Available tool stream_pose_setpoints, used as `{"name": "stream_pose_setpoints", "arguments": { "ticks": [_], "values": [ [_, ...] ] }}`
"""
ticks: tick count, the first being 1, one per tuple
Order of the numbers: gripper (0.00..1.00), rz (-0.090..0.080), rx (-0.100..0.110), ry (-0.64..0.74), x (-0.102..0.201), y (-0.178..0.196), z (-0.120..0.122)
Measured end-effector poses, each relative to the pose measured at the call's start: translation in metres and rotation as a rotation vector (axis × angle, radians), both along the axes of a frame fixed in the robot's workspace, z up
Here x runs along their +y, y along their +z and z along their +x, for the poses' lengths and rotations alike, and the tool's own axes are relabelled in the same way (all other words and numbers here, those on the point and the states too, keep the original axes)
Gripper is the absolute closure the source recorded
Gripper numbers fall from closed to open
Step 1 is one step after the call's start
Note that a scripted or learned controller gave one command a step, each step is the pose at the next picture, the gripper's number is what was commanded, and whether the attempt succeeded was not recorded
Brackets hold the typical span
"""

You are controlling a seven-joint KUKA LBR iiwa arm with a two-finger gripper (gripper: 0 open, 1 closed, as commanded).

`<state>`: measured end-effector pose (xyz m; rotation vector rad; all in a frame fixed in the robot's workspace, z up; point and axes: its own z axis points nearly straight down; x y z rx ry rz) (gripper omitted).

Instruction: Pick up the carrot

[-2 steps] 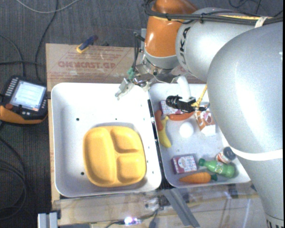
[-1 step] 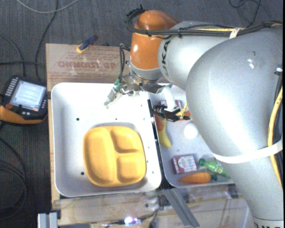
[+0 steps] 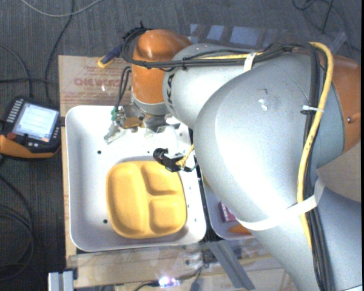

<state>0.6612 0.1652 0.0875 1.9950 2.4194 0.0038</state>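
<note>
Nearest the camera, one grey arm fills the right side, with one yellow cable tied along it. Beneath it lie two white bins. A corner of the right bin shows, holding one dark red item and one orange shape; whether that is the carrot cannot be told. The left bin holds one yellow tray with three compartments, lying toward its near right corner. Beyond the tray, the orange band leads down to the gripper, which sits low over the far part of the left bin, well apart from the orange shape; whether it is open or closed cannot be told, and nothing is seen in its grasp. One cardboard sheet under the bin bears red lettering, seemingly "CHEW", the rest unclear. On the carpet to the left lies one orange-edged pendant with a lit screen, its text too small to read.
</note>
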Motion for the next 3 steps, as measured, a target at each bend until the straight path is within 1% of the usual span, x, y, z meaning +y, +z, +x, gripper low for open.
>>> {"name": "stream_pose_setpoints", "arguments": {
  "ticks": [1,2,3],
  "values": [
    [0.0,0.01,-0.012,-0.119,-0.055,0.005,-0.074],
    [1.0,0.006,-0.005,-0.12,-0.057,0.011,-0.075],
    [1.0,-0.001,0.008,-0.076,-0.133,0.095,-0.108]
  ]
}}
